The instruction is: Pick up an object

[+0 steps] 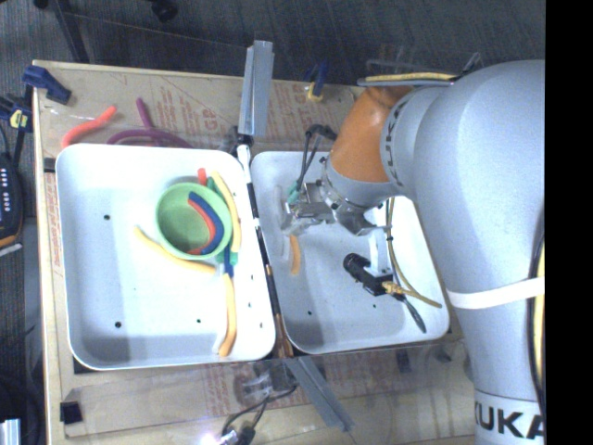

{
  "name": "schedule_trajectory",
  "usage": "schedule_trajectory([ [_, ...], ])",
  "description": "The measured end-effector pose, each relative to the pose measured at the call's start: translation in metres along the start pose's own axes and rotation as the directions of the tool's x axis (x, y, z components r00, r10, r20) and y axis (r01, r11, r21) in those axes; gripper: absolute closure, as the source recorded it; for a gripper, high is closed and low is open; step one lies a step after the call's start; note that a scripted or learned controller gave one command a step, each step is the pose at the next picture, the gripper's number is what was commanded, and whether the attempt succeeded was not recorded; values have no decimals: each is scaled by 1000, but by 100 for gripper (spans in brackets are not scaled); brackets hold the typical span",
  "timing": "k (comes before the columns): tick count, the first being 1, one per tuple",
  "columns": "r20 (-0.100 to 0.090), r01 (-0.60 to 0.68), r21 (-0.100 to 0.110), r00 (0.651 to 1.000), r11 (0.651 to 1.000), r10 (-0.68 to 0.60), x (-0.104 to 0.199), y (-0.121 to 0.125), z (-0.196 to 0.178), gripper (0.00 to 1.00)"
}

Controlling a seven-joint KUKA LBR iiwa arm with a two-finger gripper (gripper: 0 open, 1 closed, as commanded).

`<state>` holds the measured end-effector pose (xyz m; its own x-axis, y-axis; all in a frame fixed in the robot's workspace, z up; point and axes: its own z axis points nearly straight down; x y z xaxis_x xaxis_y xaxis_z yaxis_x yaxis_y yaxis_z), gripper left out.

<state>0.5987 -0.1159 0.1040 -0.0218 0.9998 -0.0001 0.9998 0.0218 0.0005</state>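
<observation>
– Grey arm [482, 156] has its gripper [298, 213] over the right bin [324, 336]. Wide or narrow?
– I cannot tell. Left of it, the other bin [111, 313] holds a green bowl [181, 219]; an orange stick [295, 253] lies just beside it, nearer me.

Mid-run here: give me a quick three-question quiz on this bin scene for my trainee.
1. True or false: the green bowl sits in the right-hand bin of the camera view.
2. Multiple choice: the end effector is seen above A) the left-hand bin, B) the right-hand bin, C) the bare bench.
3. Fill in: the small orange stick lies near the right-hand bin's ____ wall, as the view shows it.

Key: 1 false, as the bowl is in the left-hand bin; 2 B; 3 left.
</observation>
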Motion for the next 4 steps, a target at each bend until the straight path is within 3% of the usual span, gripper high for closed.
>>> schedule_trajectory([
  [1, 0, 0, 0, 1000, 1000, 0, 0, 0, 0, 0],
  [2, -1, 1, 1, 1000, 1000, -1, 0, 0, -10, 100],
  [3, -1, 1, 1, 1000, 1000, -1, 0, 0, -10, 0],
  [4, 0, -3, 5, 1000, 1000, 3, -6, -32, 13, 0],
])
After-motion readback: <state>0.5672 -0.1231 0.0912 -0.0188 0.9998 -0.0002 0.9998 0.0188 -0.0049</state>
